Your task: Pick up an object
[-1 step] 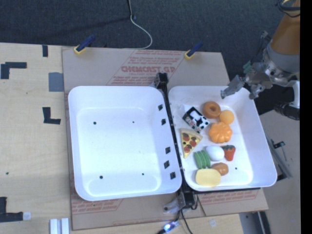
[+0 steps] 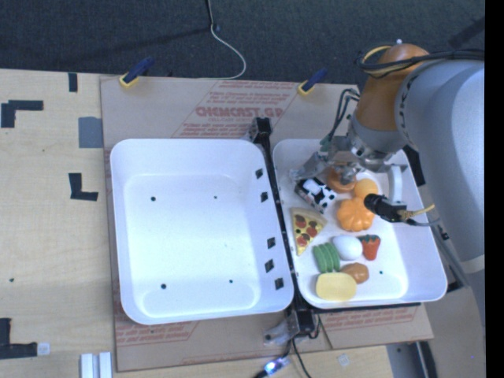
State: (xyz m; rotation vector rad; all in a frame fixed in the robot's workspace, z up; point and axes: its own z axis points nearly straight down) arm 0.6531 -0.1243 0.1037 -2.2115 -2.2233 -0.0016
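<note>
Toy food lay heaped in the right bin (image 2: 421, 286): orange pumpkin (image 2: 355, 215), pizza slice (image 2: 305, 228), cow figure (image 2: 315, 193). The claw (image 2: 340, 164) hung low just above the cow; its opening could not be told. The pumpkin looked light, rigid, slippery; best pinched across its ribbed sides.

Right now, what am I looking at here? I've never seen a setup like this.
You're looking down at a slant from one camera fixed above a bench. The big grey shape with the orange band on the right is a robot arm, steered by a program. Its job is to pick something up. Its gripper is low over the back of the right bin. I can't tell whether it holds anything. That bin holds small toys: a black-and-white cow, an orange pumpkin, a pizza slice, a green vegetable, a white egg and a yellow piece. The left bin sits beside it.
</note>
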